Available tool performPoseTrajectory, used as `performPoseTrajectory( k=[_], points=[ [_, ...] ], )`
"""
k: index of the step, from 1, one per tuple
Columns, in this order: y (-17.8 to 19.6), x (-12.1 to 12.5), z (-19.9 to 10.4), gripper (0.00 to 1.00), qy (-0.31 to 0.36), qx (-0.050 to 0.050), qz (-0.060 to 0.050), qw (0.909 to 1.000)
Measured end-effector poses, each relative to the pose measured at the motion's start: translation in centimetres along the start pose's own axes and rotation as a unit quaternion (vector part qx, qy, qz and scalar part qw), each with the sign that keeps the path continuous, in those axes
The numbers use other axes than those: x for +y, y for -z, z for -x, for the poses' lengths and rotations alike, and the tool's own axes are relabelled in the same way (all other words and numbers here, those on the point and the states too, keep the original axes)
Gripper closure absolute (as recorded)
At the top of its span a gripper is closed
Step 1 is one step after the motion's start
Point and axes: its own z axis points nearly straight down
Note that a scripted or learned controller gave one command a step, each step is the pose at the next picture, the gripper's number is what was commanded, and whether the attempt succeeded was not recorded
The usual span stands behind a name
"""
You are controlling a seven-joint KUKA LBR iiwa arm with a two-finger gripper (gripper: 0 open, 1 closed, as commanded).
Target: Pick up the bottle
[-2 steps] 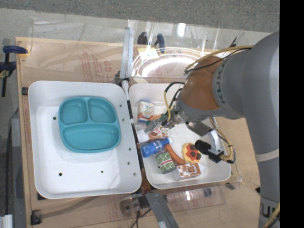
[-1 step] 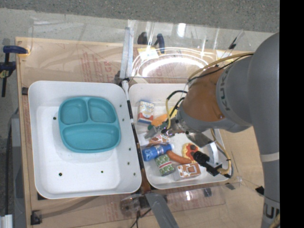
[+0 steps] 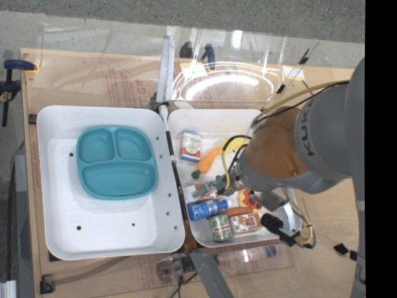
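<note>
The bottle (image 3: 208, 208) lay on its side in the right bin (image 3: 214, 120), low in the clutter toward that bin's near-left corner. Its blue body pointed left, ending close to the wall shared with the left bin (image 3: 49, 166), and a paler, whitish end pointed right, toward the arm (image 3: 291, 154). Measured from the bottle: a small green can (image 3: 221, 227) sat touching or just beside it on the near side, a red-brown packet (image 3: 247, 222) lay just to its right and nearer, an orange carrot-shaped toy (image 3: 208, 160) lay beyond it, and a small carton (image 3: 190, 146) stood farther beyond still. A teal divided plate (image 3: 116, 163) rested well apart from the bottle, in the left bin.

The tool (image 3: 214, 184) hung just beyond the bottle, a dark cluster under the orange band of the wrist; whether it was released or clenched could not be told from this view, and nothing could be seen between its tips.

The bottle looked like a small plastic one: probably light, fairly stiff, and smooth enough to roll or slip, being round and lying flat. The sensible hold seemed to be across the middle of the blue body, squeezing its width, with the pinch set crosswise to its long axis. The can pressed close on the near side, so room for a fingertip there looked tight, and a nudge could roll the bottle toward the bin wall.
</note>
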Motion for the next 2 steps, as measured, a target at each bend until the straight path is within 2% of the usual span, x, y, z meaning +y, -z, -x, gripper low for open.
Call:
performPoseTrajectory(
  k=[1, 2],
  points=[
    [1.78, 0.16, 1.33, 1.00, -0.005, -0.014, 0.008, 0.9999],
    [1.58, 0.28, 0.72, 0.00, 0.000, -0.008, 0.006, 0.9999]
  ],
)
